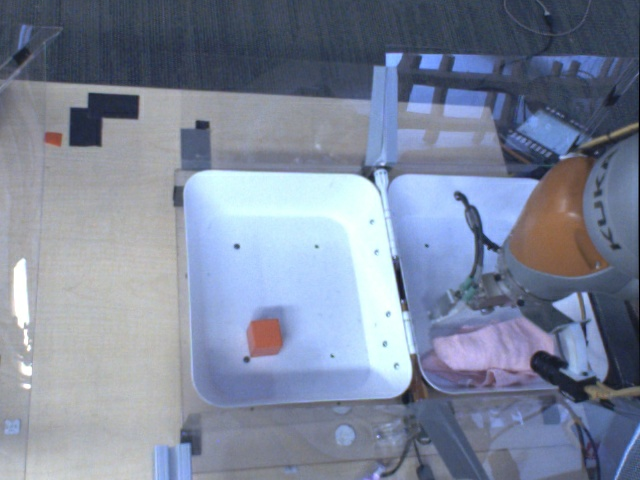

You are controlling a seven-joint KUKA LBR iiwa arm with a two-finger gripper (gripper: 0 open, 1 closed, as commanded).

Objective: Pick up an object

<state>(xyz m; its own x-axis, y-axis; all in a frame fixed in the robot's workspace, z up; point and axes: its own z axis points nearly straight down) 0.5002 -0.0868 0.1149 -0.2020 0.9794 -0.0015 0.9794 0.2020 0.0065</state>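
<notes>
Okay, starting nearest. Noting pink cloth (488, 356) lying crumpled in near end of right bin (430, 218), pressing against near wall and spreading across most of that end. Noting orange cube (265, 337) sitting in left bin (210, 268), on near-left part of white floor, resting flat on one face, well apart from every wall. Both being loose pickable things; cube lying far from gripper, cloth lying close to it. Bins sitting side by side on wooden bench (100, 288), inner rims running just beside each other down the middle.

Moving farther. Gripper (468, 296) hanging low over right bin, just beyond far edge of pink cloth, roughly mid-bin. Open or closed: cannot tell, tip being too small and blurred. Touching cloth or not: also cannot tell. Arm (555, 228) reaching in from right, its orange band bulging over right side of right bin and covering that stretch of rim.

Farther still. Thin dark curved strand (470, 223) running from far-middle of right bin floor toward gripper; cable or loose item, cannot tell.

Farthest. Grey metal post (381, 118) standing at far end of gap between bins. Small grey block (197, 146) sitting on bench just beyond far-left corner of left bin. Black stepped shape (100, 118) lying flat on bench at far left, tiny orange square (53, 139) lying just left of it.
</notes>
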